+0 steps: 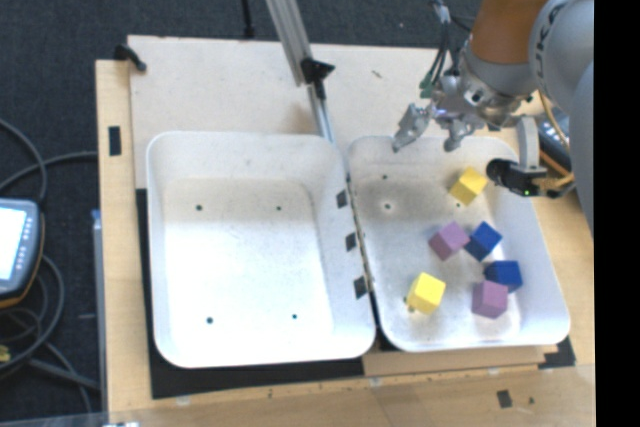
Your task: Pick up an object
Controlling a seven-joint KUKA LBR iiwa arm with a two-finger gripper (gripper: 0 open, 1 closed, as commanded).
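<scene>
My gripper (430,134) hangs over the far edge of the right bin (395,215), its two fingers spread open with nothing between them. In that bin lie several small blocks. A yellow block (467,187) sits closest, just below and to the right of the fingertips. Further toward the front are a purple block (449,240), a blue block (485,239), a darker blue block (503,273), a second purple block (490,299) and a second yellow block (426,293).
The left bin (250,245) sits beside the right one. A slanted metal pole (285,10) rises behind the bins and ends near their shared far corner. A handheld device (15,245) and cables lie off the bench's left side.
</scene>
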